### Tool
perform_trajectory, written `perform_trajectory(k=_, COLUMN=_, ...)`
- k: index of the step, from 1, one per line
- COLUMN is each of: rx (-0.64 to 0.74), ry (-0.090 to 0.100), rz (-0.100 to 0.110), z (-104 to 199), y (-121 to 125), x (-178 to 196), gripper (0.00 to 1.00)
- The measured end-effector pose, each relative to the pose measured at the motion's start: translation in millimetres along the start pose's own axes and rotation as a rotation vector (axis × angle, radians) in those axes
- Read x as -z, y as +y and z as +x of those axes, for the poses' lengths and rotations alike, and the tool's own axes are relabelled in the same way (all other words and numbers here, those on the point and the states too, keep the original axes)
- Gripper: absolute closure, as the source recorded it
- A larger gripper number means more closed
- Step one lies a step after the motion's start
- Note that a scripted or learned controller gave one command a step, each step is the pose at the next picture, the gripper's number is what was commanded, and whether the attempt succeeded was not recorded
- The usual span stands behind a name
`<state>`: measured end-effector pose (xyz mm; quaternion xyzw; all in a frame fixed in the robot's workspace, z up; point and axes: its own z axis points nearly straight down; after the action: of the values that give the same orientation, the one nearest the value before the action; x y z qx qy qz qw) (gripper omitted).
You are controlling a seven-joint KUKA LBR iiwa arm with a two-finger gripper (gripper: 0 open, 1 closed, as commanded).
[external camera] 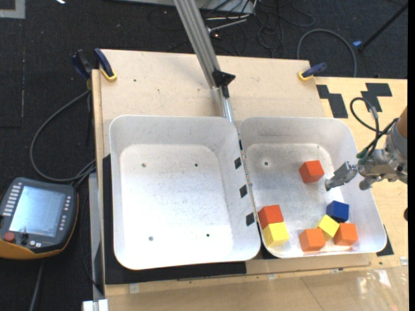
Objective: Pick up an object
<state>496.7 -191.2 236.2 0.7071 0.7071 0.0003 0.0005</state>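
Hand (353, 175) spread, holding nothing, orange cube (312, 171) just to its left

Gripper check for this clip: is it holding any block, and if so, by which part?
Nothing is held. The gripper sits over the right bin, open, with no block between its fingers. The nearest orange block lies apart from it on the bin floor.

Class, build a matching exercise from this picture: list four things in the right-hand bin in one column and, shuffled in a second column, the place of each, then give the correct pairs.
Things:
1. blue cube
2. lone orange cube
3. yellow cube by the divider
4. claw

Places:
A. at the bin's right rim
B. apart from the rest, toward the far wall
C. just in front of an orange cube, near the left wall
D. just behind the other yellow cube

Pairs: 1-D, 2-B, 3-C, 4-A
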Motion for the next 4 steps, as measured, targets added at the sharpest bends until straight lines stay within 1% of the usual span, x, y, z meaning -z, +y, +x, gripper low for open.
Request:
perform_trajectory(k=1, rx=0.005, ry=-0.002, rz=0.000, z=-13.2, y=104.7, x=-145.3, gripper=0.00)
perform_trajectory(k=2, rx=0.005, ry=-0.003, rz=-0.001, z=-13.7, y=104.1, x=-130.9, gripper=1.00)
perform_trajectory(k=3, rx=0.010, ry=0.003, rz=-0.007, z=85.0, y=122.2, x=-47.4, gripper=1.00)
perform_trajectory(k=4, rx=0.010, ry=0.004, rz=0.004, z=163.3, y=95.6, x=-41.1, gripper=1.00)
